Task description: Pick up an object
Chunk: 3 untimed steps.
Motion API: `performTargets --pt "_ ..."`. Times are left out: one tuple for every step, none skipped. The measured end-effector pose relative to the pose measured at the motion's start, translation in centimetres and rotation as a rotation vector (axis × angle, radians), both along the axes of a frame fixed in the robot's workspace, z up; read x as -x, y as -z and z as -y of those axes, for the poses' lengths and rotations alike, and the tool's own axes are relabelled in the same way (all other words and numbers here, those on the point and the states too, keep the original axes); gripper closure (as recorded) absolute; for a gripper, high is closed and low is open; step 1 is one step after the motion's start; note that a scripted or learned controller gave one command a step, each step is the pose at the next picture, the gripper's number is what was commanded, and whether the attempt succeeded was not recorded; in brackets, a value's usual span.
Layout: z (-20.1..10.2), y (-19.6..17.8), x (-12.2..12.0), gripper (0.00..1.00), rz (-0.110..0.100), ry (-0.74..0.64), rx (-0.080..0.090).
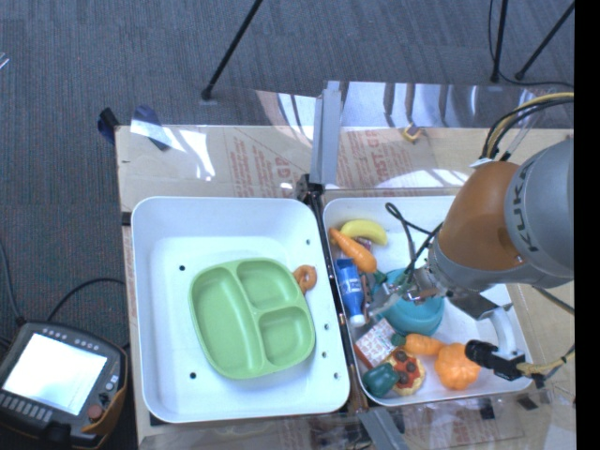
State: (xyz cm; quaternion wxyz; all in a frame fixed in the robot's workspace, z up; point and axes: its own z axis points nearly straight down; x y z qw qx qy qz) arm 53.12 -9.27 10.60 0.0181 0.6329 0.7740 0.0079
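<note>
Teal bowl (417, 315) sits in the right bin (487, 204), and the gripper (389, 295) is low at its left rim, beside the blue bottle (350, 289). Whether it is open, I cannot tell. Near them lie a banana (366, 232), two carrots and an orange fruit (457, 367); the green divided plate (251, 316) is in the left bin (169, 242).

You see the arm (525, 223) coming in from the right side of the view, its thick grey body bent downward. The orange band (478, 218) above the wrist faces toward you, large and rounded. Below it the grey wrist narrows and points down and to the left. The gripper (389, 293) sits at the low left end of the wrist. Black and yellow cables (516, 120) run along the upper arm.
</note>
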Motion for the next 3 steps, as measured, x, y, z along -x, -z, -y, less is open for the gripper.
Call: performTargets --pt "1.0 -0.1 -8.6 0.0 0.004 0.093 -0.003" --pt "2.5 -0.1 -9.7 0.0 -0.009 -0.058 -0.006" --pt "2.4 -1.4 -10.1 1.0 0.002 -0.06 -0.008"
